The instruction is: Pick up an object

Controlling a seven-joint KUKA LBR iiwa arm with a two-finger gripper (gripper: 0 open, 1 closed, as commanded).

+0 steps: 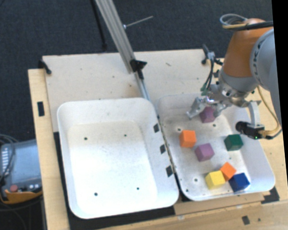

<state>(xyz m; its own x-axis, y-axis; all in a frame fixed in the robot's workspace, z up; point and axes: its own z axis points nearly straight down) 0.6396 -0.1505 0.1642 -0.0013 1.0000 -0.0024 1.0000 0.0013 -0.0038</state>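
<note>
Fingers [205,107] hang above purple block [207,115] near right bin's [269,176] far edge.

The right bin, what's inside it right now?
The right bin holds an orange block, a purple block, a green block, then a yellow block, small orange block and blue block clustered together. Another purple block sits under the claw, partly covered.

Even overhead light, bright white bins [108,110] slightly washed out, soft short shadows, mild overall blur
</note>
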